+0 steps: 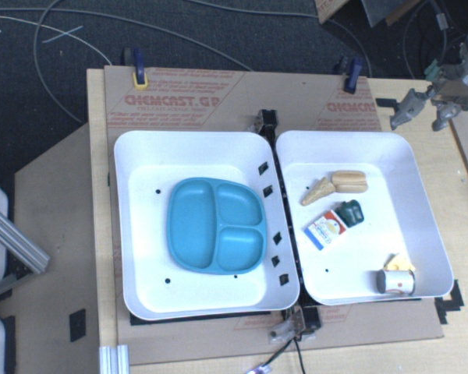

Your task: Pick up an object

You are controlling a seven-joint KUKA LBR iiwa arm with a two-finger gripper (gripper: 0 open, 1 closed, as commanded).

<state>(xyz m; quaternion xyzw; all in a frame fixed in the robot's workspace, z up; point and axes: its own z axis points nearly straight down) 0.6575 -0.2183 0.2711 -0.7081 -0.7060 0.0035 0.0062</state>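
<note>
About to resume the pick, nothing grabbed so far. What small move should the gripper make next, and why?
Probably swing the gripper in over the right bin. It sits outside the bin's far right corner, while the tan wooden piece, the dark green object and the small carton lie loose inside.

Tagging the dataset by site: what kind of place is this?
Likely a robotics lab bench: two white bins on a board held by blue clamps, loose cables on dark carpet, and a gripper at the right edge.
</note>
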